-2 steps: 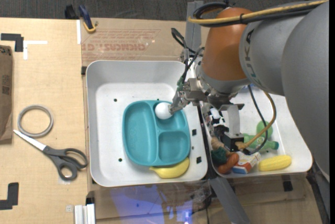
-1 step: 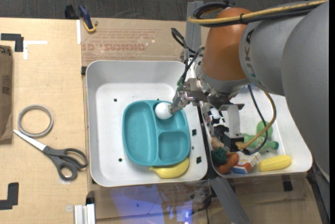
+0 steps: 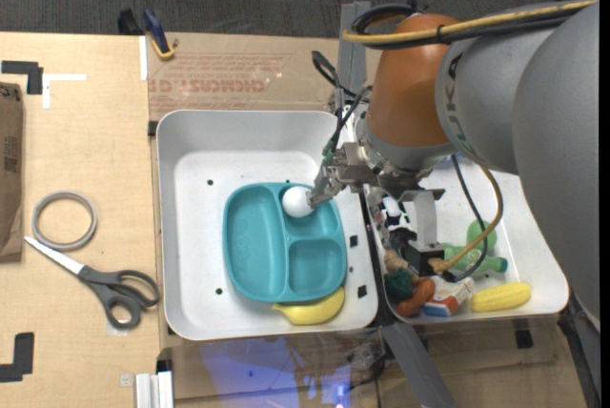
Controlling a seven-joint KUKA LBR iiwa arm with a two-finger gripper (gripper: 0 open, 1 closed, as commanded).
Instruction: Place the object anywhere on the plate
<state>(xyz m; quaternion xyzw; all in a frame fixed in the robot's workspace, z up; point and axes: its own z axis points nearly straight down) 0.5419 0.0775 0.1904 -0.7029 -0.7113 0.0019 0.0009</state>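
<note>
I see the two-finger gripper touching the small white ball on the teal divided plate; I cannot tell the jaw state.

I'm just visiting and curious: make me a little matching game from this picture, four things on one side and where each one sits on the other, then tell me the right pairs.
Things:
1. white ball
2. scissors
3. roll of tape
4. yellow banana

Places:
A. wooden bench, nearer the bottom of the picture
B. on the teal plate, at the gripper
C. left bin, against the plate's lower edge
D. wooden bench, just above the scissors

Pairs: 1-B, 2-A, 3-D, 4-C
</note>
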